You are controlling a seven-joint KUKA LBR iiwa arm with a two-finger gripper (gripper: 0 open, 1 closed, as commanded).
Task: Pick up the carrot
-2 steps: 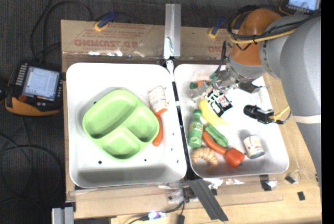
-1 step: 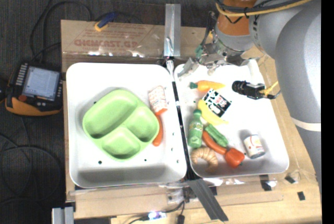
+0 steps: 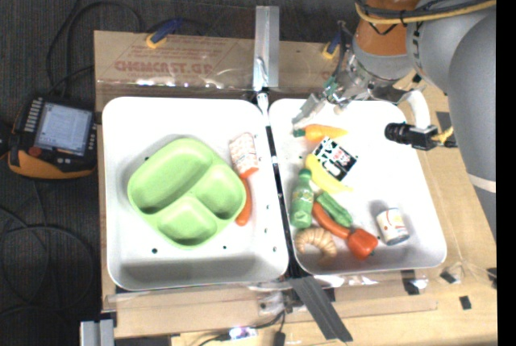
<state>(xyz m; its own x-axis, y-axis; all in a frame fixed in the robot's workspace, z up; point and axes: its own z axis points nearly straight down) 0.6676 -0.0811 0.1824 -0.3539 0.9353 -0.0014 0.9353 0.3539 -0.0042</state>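
Camera view: carrot lies near right bin's front edge, among other toys. Tool hovers at the bin's far-left corner; whether spread, you cannot tell. Bring it forward, straddle the carrot's body.

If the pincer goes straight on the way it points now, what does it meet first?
The pincer points down and left over the right bin. It would most likely meet the orange and yellow toy just below it first, though depth is unclear.
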